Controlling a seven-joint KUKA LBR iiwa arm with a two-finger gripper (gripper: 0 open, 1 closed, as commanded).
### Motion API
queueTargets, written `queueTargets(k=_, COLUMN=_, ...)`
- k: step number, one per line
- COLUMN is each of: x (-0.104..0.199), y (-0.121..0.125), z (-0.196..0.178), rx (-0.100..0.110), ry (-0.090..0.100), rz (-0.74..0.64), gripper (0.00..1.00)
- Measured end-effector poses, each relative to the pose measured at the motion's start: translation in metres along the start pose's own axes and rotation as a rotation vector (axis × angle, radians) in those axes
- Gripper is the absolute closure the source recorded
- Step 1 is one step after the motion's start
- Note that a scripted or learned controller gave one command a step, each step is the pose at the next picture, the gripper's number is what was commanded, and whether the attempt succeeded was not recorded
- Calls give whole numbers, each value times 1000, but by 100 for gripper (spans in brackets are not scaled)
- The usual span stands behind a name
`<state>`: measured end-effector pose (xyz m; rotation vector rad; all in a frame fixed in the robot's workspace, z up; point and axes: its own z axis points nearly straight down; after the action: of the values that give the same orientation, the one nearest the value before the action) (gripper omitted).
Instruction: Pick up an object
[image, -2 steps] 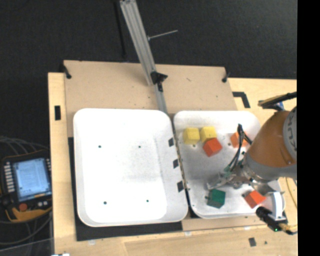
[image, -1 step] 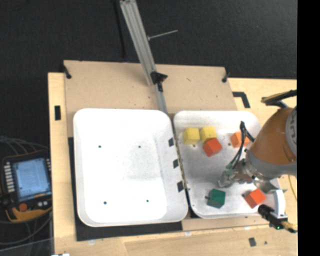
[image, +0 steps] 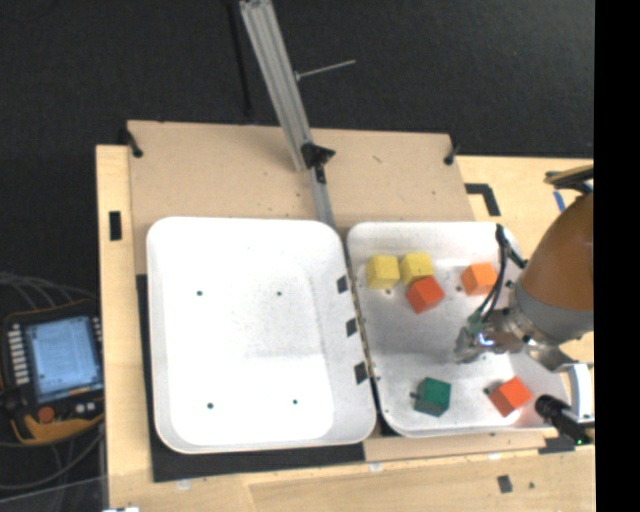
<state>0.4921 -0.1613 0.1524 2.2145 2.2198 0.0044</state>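
bins (image: 250, 330) smooth white plastic, faint sheen; bench (image: 240, 170) matt wood board left of pincer (image: 478, 340); blocks (image: 433, 396) matt.

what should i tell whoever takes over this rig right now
Tool: low in the right bin, mid-right; nothing seen held.
Right bin holds two yellow blocks at the top, a red-orange block beside them, an orange block top right, a green block and another red-orange block at the bottom.
Done: no pick yet.
Left: grasp and lift one block.

Lighting's looking bright and even, the white bins (image: 250, 330) glaring a bit, soft shadows sitting under blocks, whole picture slightly fuzzy.
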Motion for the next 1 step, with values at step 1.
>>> queueTargets(k=1, x=-2, y=3, z=-54, rx=-2, ry=-1, rz=-1, gripper=100)
